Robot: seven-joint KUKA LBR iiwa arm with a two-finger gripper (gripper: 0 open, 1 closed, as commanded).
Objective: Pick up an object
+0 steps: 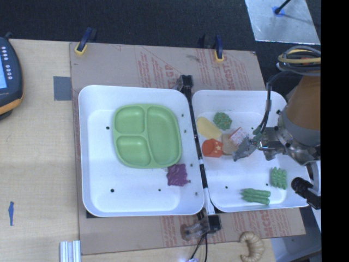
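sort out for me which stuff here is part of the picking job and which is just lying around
Part of the job:
- tool
- right bin
- red piece
- yellow piece
- green bean pod

Just lying about:
- green divided plate and purple lump, left bin
- blue clamps
- handheld controller

You are looking down on a pale wooden bench (38, 168) with a brown cardboard sheet (136, 64) clamped over it by blue and yellow clamps (84, 40) at the far edge. Beyond the bench the floor (136, 7) is dark, with a light grey panel (281, 12) at far right. A handheld pendant (8, 75) rests at far left.
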